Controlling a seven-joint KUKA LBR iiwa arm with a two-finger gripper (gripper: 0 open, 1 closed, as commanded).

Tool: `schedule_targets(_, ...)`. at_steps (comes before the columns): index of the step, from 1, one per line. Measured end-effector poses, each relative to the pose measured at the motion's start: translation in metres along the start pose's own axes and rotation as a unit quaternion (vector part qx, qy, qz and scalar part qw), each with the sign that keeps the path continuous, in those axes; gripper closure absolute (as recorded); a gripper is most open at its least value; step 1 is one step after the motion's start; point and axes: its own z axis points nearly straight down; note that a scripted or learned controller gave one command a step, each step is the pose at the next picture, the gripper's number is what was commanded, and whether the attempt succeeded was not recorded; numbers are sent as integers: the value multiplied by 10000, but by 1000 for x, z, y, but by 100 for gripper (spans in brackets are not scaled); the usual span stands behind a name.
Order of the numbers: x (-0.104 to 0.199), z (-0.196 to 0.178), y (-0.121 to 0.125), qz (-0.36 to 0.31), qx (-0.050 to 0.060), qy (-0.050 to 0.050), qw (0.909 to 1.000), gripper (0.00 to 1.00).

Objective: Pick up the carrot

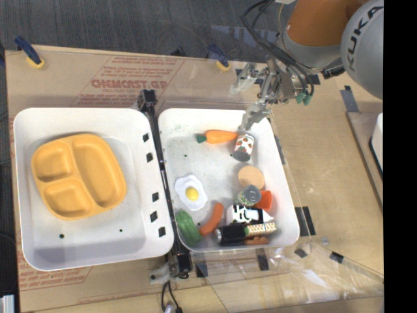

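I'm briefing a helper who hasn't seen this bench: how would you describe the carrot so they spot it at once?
Look in the right bin, the one crowded with toy food. The carrot lies on its side near the far wall, just below the gripper and left of a small cow-patterned carton. It is orange with a green tip on its left end, unlike the plain reddish sausage at the near end.

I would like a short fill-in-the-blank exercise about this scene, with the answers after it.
1. The carrot lies in the ____ bin.
2. The yellow tray has ____ compartments.
3. The fried egg has a ____ yolk.
4. The end effector hovers near the right bin's ____ rim.

Answers: right; three; yellow; far
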Motion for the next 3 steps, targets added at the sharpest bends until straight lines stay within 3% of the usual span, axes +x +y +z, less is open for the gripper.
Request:
schedule_targets(1, 2, 134, -28, 316, -28, 86, 9995, 0)
schedule_targets(2, 2, 205, -23, 331, -26, 49, 9994, 0)
schedule_targets(3, -2, 187, -22, 294, -7, -14, 9996, 100)
